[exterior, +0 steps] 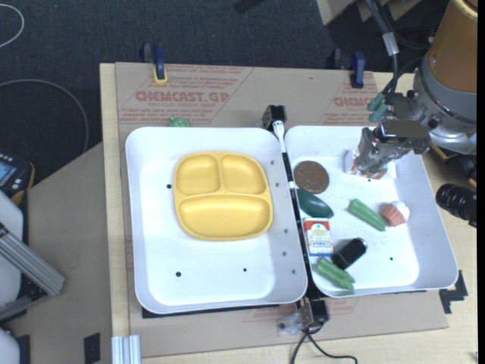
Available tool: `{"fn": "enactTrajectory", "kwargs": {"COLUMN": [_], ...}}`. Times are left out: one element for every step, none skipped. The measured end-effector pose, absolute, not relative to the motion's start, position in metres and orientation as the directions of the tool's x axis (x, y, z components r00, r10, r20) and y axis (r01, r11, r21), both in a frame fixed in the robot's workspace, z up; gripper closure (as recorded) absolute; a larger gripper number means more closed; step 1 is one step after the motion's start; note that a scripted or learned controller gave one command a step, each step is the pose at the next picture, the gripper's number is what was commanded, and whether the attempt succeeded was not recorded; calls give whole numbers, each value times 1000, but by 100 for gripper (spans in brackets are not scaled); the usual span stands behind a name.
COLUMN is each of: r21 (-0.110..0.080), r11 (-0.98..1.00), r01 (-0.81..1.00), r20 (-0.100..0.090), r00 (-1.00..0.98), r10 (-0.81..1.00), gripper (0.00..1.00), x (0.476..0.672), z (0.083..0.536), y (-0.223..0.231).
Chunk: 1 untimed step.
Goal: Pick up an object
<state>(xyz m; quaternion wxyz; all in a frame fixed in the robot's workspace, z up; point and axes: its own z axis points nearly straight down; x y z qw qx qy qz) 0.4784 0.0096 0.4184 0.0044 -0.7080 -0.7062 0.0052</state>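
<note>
white right bin holds candidates: brown disc, dark green piece, small carton, black block, green pods, pink-white item. gripper low at bin's far side, just right of disc; finger state cannot be told, nothing seen held. risk: clustered items near divider spoil grasp; descent between objects closes on nothing. left bin carries yellow divided plate, well apart.

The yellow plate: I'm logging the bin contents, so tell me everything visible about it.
The yellow plate looks like smooth moulded plastic, a rounded square with three compartments: two small ones at the far side, one wide one at the near side. It lies flat, right way up, in the left bin, toward its far half. Nothing rests in it or touches it.
</note>
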Motion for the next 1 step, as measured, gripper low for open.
{"fn": "enactTrajectory", "kwargs": {"r21": [4], "r11": [5], "r01": [1000], "r20": [1], "r00": [-5], "r10": [1000], "gripper": [100], "x": [480], "z": [437], "y": [48]}}
